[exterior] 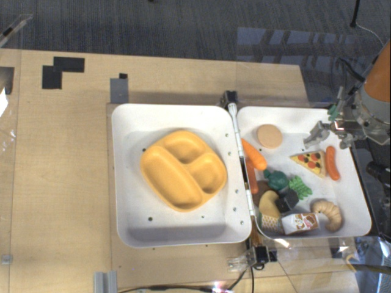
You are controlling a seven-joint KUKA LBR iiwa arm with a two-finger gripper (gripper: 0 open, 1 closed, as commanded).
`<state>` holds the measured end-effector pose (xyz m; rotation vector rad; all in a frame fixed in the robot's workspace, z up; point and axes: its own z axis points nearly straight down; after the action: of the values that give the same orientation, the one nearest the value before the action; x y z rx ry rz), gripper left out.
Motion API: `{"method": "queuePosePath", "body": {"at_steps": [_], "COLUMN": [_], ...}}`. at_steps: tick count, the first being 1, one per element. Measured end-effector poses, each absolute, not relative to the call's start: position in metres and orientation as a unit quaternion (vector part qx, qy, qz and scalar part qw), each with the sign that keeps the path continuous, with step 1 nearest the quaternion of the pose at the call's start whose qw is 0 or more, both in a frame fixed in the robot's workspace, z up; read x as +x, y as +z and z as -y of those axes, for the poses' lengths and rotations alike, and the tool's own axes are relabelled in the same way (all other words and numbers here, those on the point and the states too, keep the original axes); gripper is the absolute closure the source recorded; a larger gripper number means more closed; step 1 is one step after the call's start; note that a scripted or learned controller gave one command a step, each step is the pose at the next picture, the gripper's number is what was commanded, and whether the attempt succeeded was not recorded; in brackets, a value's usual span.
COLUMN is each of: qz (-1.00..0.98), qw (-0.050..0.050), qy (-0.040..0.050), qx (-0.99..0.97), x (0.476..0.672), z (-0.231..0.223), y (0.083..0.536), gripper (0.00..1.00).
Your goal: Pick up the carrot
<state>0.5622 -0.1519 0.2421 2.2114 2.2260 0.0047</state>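
The orange carrot [254, 154] lies slanted along the left wall of the right bin [364, 195], with its tip pointing to the bin's upper left. My gripper [330, 137] hovers over that bin's upper right part, well to the right of the carrot. Its grey fingers [315, 133] are spread open with nothing between them. It stands just above the pizza slice [310, 161] and the red sausage [332, 162].
The right bin also holds a round tan bun [269, 136], broccoli [276, 179], a green leafy piece [300, 185], a potato [268, 203], a croissant [327, 214] and a small can [299, 223]. A yellow divided plate [183, 170] sits in the left bin [131, 224].
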Motion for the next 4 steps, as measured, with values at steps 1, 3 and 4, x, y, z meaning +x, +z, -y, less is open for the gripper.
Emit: {"method": "queuePosePath", "body": {"at_steps": [1,3,4], "qz": [-0.734,-0.696,-0.544], "qw": [-0.006,0.005,-0.017], "qy": [-0.0023,0.004,-0.0163], "qx": [0.68,0.718,0.839], "x": [0.557,0.628,0.66], "z": [0.129,0.085,0.096], "y": [0.095,0.087,0.085], "gripper": [0.0,0.0,0.0]}}
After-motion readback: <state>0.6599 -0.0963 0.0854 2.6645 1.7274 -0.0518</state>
